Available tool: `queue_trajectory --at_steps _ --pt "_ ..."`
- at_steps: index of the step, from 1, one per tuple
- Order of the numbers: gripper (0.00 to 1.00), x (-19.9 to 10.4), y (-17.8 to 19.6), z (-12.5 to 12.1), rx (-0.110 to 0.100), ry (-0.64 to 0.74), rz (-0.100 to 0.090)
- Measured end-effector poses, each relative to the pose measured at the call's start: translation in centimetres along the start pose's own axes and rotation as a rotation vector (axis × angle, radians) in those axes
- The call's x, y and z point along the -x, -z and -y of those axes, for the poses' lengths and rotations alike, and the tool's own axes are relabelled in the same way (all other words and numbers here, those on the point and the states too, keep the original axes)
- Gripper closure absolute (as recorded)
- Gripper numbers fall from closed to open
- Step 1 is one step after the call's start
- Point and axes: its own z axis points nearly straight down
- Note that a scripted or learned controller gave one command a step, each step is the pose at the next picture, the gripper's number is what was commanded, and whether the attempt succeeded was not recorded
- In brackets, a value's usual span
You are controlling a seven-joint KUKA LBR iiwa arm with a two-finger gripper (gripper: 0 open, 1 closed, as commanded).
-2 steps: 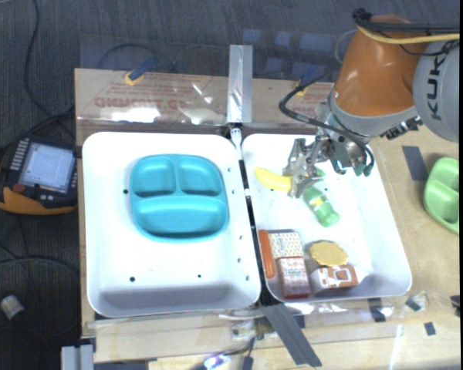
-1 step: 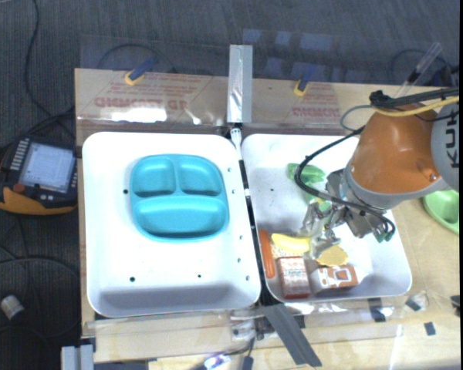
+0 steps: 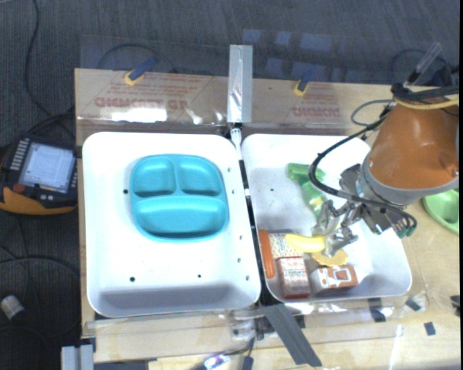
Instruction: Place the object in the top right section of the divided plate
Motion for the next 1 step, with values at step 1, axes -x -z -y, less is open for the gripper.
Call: queue_trajectory --at_steps 1 --pt "1.0 0.14 0.86 0.09 -0.001 -0.001 0.002"
